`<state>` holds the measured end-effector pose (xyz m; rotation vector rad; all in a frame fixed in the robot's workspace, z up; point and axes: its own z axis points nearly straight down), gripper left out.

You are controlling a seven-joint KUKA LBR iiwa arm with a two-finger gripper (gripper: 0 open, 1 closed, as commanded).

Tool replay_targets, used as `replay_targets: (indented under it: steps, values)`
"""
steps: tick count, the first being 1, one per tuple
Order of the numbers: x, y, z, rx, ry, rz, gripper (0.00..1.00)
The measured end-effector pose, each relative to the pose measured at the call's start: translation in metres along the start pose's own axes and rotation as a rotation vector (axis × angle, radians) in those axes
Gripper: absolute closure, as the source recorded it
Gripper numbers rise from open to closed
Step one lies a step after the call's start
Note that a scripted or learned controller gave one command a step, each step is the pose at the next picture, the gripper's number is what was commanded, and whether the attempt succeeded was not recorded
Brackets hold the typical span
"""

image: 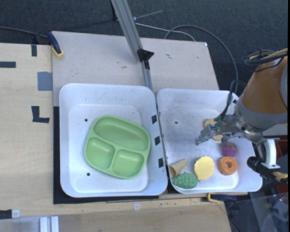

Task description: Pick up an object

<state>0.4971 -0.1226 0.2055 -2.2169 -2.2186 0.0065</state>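
My gripper (206,133) hangs low over the middle of the right bin (183,105), reaching in from the right. A small tan object (210,123) lies just beside its upper edge; whether they touch is unclear. Below the gripper, along the bin's front, sit a purple piece (228,150), an orange ring (227,166), a yellow round piece (204,168), a tan cone (178,166) and a green bumpy piece (185,180). None of these is lifted.
The left bin (72,129) holds a green divided plate (117,146). A grey metal post (130,28) slants down to the bins' shared rear edge. The arm's orange and grey wrist (263,95) covers the right bin's right side.
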Motion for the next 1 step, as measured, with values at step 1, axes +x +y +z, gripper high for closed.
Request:
replay_targets:
  steps: [1]
  values:
    - [-0.0022, -0.0109, 0.0507, 0.002, 0.001, 0.001, 0.0]
